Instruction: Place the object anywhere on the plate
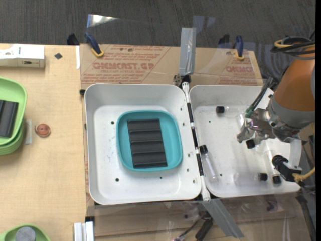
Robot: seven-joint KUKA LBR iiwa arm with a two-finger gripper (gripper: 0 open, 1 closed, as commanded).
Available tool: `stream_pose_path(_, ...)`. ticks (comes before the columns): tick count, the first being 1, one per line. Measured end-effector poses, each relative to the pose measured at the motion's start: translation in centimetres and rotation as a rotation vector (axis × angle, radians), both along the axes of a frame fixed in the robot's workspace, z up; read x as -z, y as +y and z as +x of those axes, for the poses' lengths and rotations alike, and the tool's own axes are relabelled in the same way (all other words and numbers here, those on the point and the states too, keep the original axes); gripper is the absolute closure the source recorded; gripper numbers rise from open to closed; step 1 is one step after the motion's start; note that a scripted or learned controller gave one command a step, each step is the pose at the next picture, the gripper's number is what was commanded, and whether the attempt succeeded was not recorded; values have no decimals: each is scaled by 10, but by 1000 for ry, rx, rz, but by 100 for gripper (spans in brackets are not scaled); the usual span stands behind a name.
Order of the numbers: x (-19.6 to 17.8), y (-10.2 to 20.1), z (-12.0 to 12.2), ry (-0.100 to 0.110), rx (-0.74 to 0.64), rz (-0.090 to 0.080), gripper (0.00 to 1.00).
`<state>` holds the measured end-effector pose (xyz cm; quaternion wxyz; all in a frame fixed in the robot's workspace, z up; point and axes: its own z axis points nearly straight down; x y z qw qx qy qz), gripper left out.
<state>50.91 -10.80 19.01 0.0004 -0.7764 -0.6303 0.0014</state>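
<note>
A teal plate (173,134) with a black ridged insert (146,142) lies in the middle of the left bin (100,149). My gripper (249,136) hangs low over the middle of the right bin (225,134), well to the right of the plate. A small dark bit shows at its lower tip; I cannot tell if it is a held thing. A clear tube with a black cap (207,160) lies along the right bin's left wall. Small black pieces sit at the bin's back (219,110) and front right (263,176).
A green tray (15,97) sits at the left edge of the wooden bench, with a small round brown piece (43,130) beside it. Cardboard (130,64) lies behind the bins. The arm's orange band (298,84) rises at the right.
</note>
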Motion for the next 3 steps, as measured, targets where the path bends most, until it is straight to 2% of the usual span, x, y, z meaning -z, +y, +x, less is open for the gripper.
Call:
stream_pose_path(1, -33, 63, 12, 0, -101, 0, 100)
stream_pose_path(2, -22, 135, -32, 3, -162, 0, 100)
stream_pose_path(3, -22, 134, -32, 3, -161, 0, 0)
